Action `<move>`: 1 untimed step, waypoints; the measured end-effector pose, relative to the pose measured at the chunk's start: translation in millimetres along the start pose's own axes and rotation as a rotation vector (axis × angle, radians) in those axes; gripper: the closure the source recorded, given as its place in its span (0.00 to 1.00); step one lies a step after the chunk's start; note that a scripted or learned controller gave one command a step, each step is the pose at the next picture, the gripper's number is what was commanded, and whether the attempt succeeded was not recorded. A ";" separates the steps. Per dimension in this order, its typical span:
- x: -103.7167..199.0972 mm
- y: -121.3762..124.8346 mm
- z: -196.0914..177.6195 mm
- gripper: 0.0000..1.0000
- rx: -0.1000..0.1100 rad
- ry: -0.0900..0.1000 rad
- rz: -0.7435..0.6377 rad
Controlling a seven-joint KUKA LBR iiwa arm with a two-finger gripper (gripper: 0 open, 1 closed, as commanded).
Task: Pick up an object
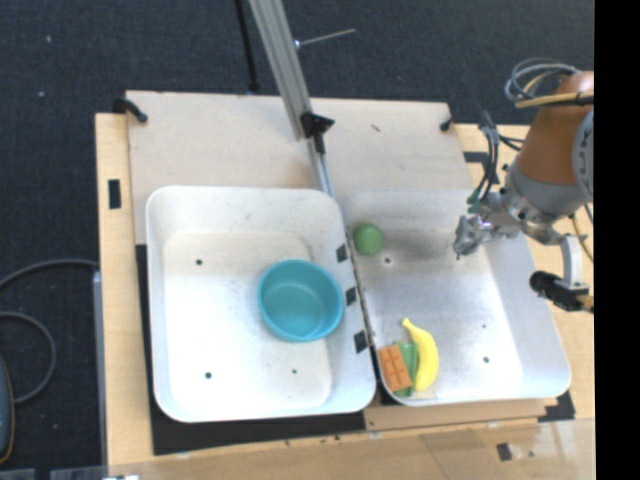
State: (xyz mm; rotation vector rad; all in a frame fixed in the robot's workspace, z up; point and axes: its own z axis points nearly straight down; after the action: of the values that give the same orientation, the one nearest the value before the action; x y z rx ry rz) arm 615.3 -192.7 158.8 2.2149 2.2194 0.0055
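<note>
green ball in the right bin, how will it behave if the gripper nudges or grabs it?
The green ball looks round and smooth, so it would probably roll on the flat floor of the right bin. It sits near the bin's left wall, which may stop it. The gripper might squeeze it sideways.

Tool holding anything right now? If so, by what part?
Nothing visibly held. The tool hangs over the right bin, apart from the green ball and banana.

Right bin point(520, 368) contents: small green ball point(368, 238) near far-left corner, resting alone on the floor. Yellow banana point(424, 353) lies at near-left corner, curved, touching an orange block point(396, 368) with a green piece beside it. Left bin point(180, 368): blue bowl point(300, 300), upright.
</note>
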 end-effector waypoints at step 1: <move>-4.6 -3.3 -45.8 1.00 0.000 0.000 0.002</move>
State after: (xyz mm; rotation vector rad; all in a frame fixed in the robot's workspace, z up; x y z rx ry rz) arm 611.7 -197.3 204.5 2.2176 2.2166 0.0051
